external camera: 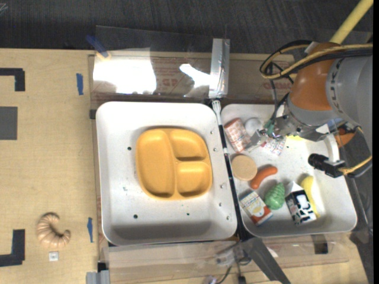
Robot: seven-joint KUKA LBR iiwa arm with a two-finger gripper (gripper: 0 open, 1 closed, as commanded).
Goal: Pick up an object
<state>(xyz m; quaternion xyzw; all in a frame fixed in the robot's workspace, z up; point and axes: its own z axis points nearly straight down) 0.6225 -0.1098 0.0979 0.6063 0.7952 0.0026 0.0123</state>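
On the right side of the counter (41, 158), the right bin (340, 215) carries a scatter of small things, and the arm (340, 87) leans over its back edge from the right. Its gripper (273, 129) hangs low over the bin's rear part, just beside a crinkled red-and-white packet (235, 133) near the bin's back left corner and a small pale round thing (253, 125) next to it. Whether anything sits in the gripper cannot be told; it is too small and cluttered to read.

Toward the bin's left edge lies a tan round disc (244, 167), with an orange sausage-shaped toy (264, 176) touching or nearly touching its right side. Nearer the front edge stand a small carton with an orange label (254, 207), a green bumpy toy (275, 195) just beside it, a black-and-white box (300, 207) and a yellow piece (308, 188) against that box's right side. A black part of the arm's gear (324, 163) reaches over the bin's right half.

The left bin (112, 158) holds a yellow divided tray (173, 161), lying flat near its middle. Well apart, near the counter's front left corner, a curled tan toy (53, 229) lies on the bare counter
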